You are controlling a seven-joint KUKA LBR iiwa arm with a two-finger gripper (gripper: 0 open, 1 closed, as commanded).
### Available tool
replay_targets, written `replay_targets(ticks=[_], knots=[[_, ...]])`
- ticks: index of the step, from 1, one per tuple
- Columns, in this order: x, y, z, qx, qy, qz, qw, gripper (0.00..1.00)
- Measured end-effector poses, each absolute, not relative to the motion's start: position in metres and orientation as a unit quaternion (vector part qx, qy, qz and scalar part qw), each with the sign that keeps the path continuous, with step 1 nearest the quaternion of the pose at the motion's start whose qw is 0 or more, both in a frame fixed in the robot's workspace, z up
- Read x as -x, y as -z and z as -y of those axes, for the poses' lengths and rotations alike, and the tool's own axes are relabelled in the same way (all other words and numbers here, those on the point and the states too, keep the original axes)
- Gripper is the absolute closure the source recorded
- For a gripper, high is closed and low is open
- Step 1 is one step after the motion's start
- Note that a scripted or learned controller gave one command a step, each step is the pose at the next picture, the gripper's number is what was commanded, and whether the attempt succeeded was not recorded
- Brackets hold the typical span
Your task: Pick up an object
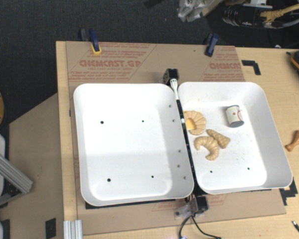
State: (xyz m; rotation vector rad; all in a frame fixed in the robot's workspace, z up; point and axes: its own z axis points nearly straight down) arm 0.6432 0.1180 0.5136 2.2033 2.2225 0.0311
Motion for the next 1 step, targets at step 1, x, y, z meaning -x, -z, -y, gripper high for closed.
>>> replay_targets(ticks=[1], knots=[[-0.5923, -0.5194, -0.1724, -0.705, -0.0001, -0.710, -0.001, 1.00]])
